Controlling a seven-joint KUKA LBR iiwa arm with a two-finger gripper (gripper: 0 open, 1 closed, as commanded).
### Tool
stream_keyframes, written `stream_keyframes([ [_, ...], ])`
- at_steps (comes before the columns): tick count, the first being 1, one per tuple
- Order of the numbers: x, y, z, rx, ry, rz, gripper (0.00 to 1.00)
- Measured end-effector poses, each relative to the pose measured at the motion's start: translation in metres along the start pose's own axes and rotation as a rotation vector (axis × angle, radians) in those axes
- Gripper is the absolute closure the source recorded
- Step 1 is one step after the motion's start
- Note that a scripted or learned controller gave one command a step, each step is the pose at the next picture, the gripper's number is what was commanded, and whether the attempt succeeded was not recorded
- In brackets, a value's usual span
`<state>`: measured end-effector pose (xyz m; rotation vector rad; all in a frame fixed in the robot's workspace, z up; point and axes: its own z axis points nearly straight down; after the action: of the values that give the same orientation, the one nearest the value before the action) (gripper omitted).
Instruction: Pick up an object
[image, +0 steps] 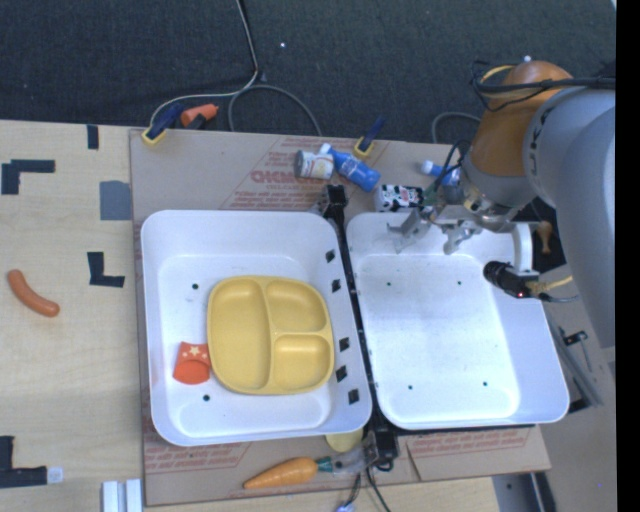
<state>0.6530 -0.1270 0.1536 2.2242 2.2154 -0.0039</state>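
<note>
A yellow divided plate (270, 333) lies in the left bin (160, 250), with a small orange cup (193, 364) on its side just left of it. My gripper (431, 229) hangs over the far edge of the right bin (520, 400), its two grey fingers (408, 226) spread apart with nothing between them. It is well away from the plate and the cup.
Outside the bins lie a toy carrot (283, 473) at the front, a sausage (33, 294) at far left, and a blue-and-white bottle (340, 165) at the back. An orange-handled clamp (180, 120) sits at the back left. The arm (560, 150) fills the right side.
</note>
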Motion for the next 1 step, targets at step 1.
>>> stream_keyframes([
  [1, 0.0335, -0.0032, 0.071, -0.002, -0.002, -0.006, 0.0],
])
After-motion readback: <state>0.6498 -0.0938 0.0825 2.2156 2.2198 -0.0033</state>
